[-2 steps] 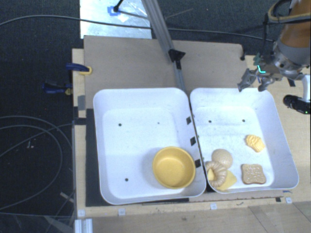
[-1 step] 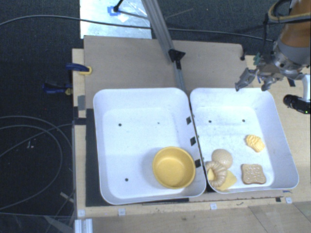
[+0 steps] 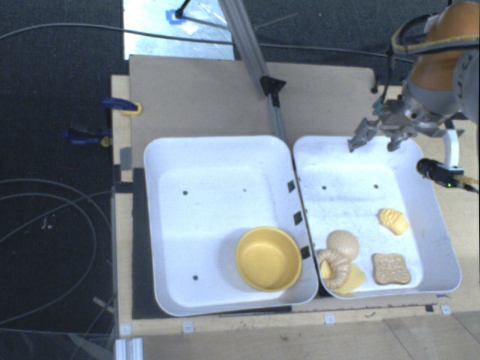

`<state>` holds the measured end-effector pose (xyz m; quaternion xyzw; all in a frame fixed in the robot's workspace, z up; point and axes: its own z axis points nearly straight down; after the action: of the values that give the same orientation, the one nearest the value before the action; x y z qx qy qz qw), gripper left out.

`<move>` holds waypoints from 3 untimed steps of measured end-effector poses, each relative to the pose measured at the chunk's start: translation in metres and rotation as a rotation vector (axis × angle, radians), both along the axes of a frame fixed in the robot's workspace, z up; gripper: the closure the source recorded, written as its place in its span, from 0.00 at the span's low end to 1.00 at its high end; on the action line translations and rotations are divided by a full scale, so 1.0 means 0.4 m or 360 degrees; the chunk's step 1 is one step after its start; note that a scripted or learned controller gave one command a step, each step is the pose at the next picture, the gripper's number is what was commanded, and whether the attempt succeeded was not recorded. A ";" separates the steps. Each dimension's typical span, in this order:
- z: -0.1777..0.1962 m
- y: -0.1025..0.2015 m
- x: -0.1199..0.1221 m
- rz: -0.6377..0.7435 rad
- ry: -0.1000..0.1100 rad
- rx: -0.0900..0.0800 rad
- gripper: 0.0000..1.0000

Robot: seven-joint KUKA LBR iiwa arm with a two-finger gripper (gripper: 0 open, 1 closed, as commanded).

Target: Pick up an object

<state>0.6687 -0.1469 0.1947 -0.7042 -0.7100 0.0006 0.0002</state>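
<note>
Gripper (image 3: 373, 135) hangs over the right bin's (image 3: 450, 235) far edge, jaws spread, grasping nothing. Candidate: small yellow shell piece (image 3: 393, 220) near the bin's right wall, apart from the waffle (image 3: 391, 268) and beige lump (image 3: 339, 257). Judged light, rigid, slightly slick; pinch across its narrow width.

The right bin (image 3: 360, 193) has lots of bare white floor at its far end. Near its front edge sit a small yellow piece (image 3: 393, 220), a tan waffle (image 3: 391, 268) and a beige lump (image 3: 339, 255), with small gaps between. In the left bin (image 3: 202, 178), a yellow bowl (image 3: 268, 258) fills the front right corner.
</note>
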 end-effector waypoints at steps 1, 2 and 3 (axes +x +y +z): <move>-0.153 0.003 -0.011 -0.0007 0.0001 0.0000 0.00; -0.265 0.004 -0.010 -0.0004 -0.0001 -0.0001 0.00; -0.230 0.004 -0.005 0.0000 -0.0011 -0.0003 1.00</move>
<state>0.6666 -0.1455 0.1029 -0.7043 -0.7099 -0.0012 -0.0028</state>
